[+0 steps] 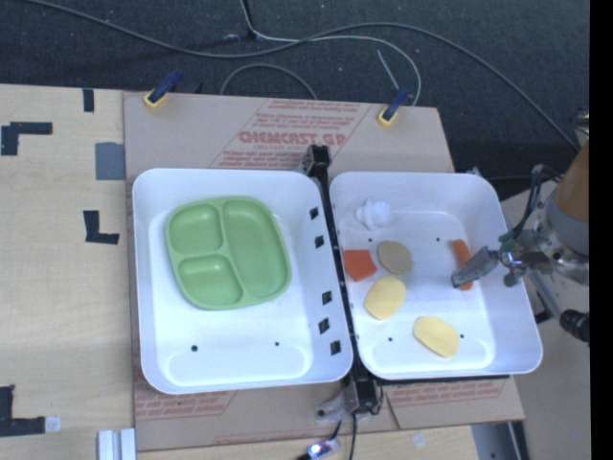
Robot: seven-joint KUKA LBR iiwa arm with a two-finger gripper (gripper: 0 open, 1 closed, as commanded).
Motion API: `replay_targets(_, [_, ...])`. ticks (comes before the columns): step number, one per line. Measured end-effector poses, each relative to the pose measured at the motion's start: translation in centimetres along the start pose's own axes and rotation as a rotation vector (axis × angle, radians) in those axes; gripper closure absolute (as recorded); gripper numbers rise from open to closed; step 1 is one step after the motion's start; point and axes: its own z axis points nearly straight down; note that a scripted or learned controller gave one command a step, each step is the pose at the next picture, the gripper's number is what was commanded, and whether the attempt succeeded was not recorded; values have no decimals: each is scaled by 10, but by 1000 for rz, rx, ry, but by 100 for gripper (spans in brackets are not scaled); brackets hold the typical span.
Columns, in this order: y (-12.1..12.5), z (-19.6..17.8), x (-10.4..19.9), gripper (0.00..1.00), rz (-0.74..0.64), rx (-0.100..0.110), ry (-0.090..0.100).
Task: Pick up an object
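Gripper (469, 274) is hanging over the right bin (498, 353), near its right wall, arm reaching in from the right. Cannot tell how the pincer is set; too dark and blurred. Relative to the gripper: a small orange piece (461, 251) is sitting just beside it, partly under it, contact unclear. A tan-grey round object (394, 256) is lying to its left, touching or nearly touching an orange block (359, 264) further left. A yellow piece (385, 298) is lying below those, another yellow piece (436, 335) lower and nearer the gripper. A whitish clear object (374, 214) is sitting up-left. Left bin (153, 257) is holding a green divided tray (228, 252).
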Motion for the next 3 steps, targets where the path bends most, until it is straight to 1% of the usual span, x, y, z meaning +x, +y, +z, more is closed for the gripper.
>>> replay_targets(1, [2, 64, 2, 0, 0, 6, 2])
replay_targets(2, [2, 111, 2, 0, 0, -1, -2])
replay_targets(3, [3, 98, 1, 100, 0, -5, -5])
